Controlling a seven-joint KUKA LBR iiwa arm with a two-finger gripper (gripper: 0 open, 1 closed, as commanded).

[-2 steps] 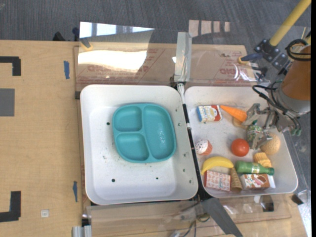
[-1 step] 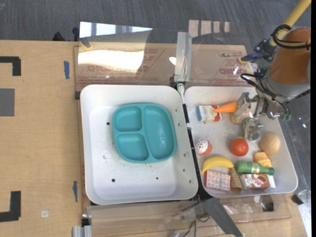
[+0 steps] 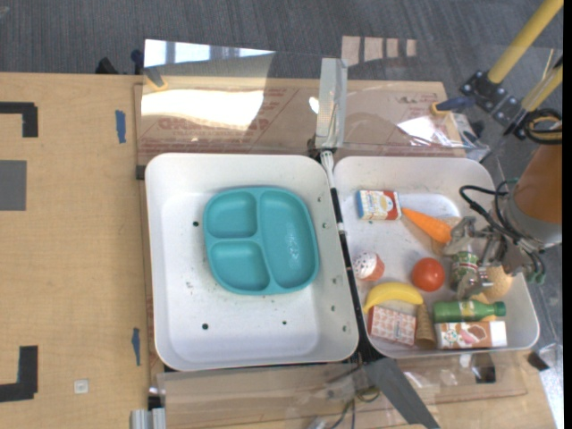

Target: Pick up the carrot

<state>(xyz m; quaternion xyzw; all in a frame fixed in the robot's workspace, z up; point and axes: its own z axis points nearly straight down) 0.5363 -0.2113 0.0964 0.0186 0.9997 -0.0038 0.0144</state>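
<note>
The orange carrot point(image 3: 427, 225) lies in the right bin point(image 3: 513, 182), near its middle, with the thick end pointing right. My gripper point(image 3: 471, 256) hangs low over the bin's right side, just right of the carrot's thick end and close to it. Cables and the wrist hide its tips. The carrot rests on the bin floor.
Around the carrot lie a blue-and-white carton point(image 3: 377, 205), a red tomato point(image 3: 429, 273), a banana point(image 3: 396, 293), a green bottle point(image 3: 466, 310), a juice box point(image 3: 472, 333) and a red-patterned box point(image 3: 393, 323). The left bin point(image 3: 170, 266) holds a teal divided plate point(image 3: 262, 239).
</note>
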